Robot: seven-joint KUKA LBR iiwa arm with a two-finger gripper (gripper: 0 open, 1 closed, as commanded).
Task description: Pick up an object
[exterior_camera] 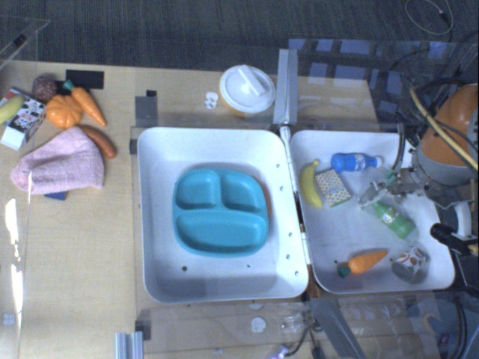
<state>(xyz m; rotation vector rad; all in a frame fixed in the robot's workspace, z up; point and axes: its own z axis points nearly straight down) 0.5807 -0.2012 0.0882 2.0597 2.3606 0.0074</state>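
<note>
Tool (378,189) low over right bin (374,279), opening and grip not discernible. Green bottle (394,220) just beside tool, toward near rim. Blue bottle (355,161), banana (310,184), patterned sponge (332,187) left of tool. Toy carrot (365,262) near front edge; bare floor between.

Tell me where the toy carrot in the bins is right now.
The toy carrot lies in the right bin near its front edge, below the green bottle and just left of the small patterned cup.
</note>
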